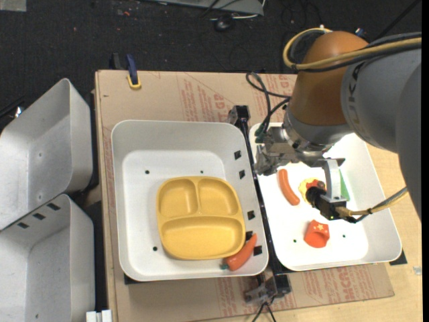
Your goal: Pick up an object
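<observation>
Since the task just says grab an object, anything loose counts as a target.

Camera view, looking down at a slant: my pincer (pixel 269 158) sits low over the right shallow white plastic bin (pixel 375 250), at its upper-left corner. That puts it hard by the wall next to the left shallow white plastic bin (pixel 134 154). Open or closed: can't tell, the wrist body blocks it. Nothing visibly gripped.

Closest candidate is the orange-red sausage-shaped toy (pixel 289 187). It lies flat on the right bin floor at a tilt, just beside the pincer and apart from it. My guess is that's the target, given where I'm positioned. It's long and thin, so closing across the short axis looks the better bet; lengthwise it would likely slip.

Near it are a small yellow lump (pixel 309 184) and a green flat piece (pixel 342 188), both too hidden by my hardware to identify. A red lumpy toy (pixel 317 234), pepper-like, sits alone lower in the bin, well apart from the rest. With open floor around it, I'd guess it's the easiest approach.

Left bin: the yellow divided plastic plate (pixel 200 218) lies flat in the middle, probably too wide for me. An orange carrot-shaped toy with a green tip (pixel 242 253) lies between the plate's edge and the bin's lower-right wall. Clearance there looks poor.

Risk: the bin wall is right next to the pincer, so a descent here could clip it.
</observation>
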{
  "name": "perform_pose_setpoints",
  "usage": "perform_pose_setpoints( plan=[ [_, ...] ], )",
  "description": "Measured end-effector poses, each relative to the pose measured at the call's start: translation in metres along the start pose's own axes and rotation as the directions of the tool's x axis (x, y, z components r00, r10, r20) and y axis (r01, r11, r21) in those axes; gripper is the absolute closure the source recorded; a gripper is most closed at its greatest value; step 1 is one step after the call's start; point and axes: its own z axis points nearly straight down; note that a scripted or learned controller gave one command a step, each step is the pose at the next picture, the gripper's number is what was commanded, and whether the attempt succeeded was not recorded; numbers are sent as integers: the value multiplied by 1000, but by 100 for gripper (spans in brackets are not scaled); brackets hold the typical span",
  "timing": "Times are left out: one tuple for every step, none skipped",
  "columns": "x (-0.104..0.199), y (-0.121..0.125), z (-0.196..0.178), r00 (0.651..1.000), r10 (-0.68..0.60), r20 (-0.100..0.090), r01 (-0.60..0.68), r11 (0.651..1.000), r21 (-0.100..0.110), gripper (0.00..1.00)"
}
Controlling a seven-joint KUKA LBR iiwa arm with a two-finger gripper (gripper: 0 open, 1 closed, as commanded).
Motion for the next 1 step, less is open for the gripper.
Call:
perform_pose_setpoints(
  plan=[
    [56, 4, 11, 1000, -1, -1, 1, 1000, 1, 100]
  ],
)
